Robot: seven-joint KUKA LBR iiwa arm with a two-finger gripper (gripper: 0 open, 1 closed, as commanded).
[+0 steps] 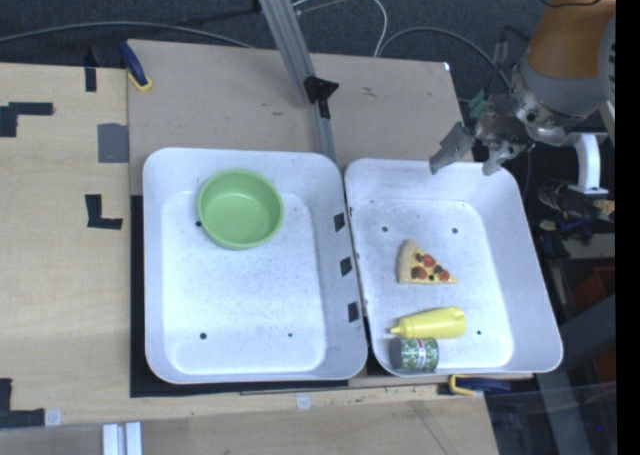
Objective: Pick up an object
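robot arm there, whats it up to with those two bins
The arm's gripper hangs above the far right corner of the right bin, fingers apart and holding nothing. That bin holds a toy pizza slice, a yellow bottle lying on its side and a small can at the near edge. The left bin holds a green bowl. Nothing has been picked up yet.

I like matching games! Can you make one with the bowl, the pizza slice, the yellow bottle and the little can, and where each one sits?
Things:
1. green bowl
2. pizza slice
3. yellow bottle
4. small can

Places:
A. right bin, very front edge
B. left bin
C. middle of right bin
D. right bin, just behind the can

Pairs: 1-B, 2-C, 3-D, 4-A
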